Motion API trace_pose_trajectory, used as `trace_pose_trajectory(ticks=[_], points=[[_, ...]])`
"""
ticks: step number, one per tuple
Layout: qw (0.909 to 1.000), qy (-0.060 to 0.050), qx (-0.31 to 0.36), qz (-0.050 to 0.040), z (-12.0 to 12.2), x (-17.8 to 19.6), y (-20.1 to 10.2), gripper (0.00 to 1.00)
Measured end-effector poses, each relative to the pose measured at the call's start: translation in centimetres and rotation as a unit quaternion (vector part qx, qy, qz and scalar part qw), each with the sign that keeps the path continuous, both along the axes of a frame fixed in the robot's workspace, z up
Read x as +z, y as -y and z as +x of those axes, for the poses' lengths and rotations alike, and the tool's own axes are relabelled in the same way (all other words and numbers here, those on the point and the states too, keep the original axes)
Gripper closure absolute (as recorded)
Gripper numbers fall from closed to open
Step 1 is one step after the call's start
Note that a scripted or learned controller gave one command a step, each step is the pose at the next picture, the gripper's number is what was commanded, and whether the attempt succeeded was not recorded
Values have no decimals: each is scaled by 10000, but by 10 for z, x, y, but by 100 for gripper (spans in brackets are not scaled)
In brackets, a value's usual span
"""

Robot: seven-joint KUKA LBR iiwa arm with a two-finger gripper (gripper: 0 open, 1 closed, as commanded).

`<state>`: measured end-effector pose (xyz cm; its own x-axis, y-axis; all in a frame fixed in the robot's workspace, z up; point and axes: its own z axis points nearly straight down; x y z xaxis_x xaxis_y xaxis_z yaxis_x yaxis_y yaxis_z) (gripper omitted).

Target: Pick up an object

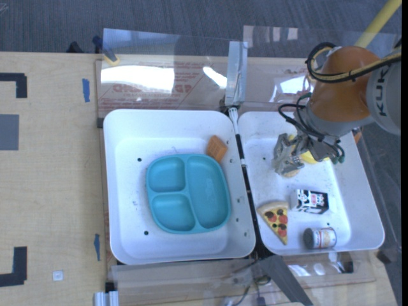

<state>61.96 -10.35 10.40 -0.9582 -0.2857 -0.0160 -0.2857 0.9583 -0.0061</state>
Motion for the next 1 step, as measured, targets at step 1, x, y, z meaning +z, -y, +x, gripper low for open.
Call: trace_pose_trajectory(ticks=[1], points=[[9672,-6,-2539,56,45,86,-76,100]])
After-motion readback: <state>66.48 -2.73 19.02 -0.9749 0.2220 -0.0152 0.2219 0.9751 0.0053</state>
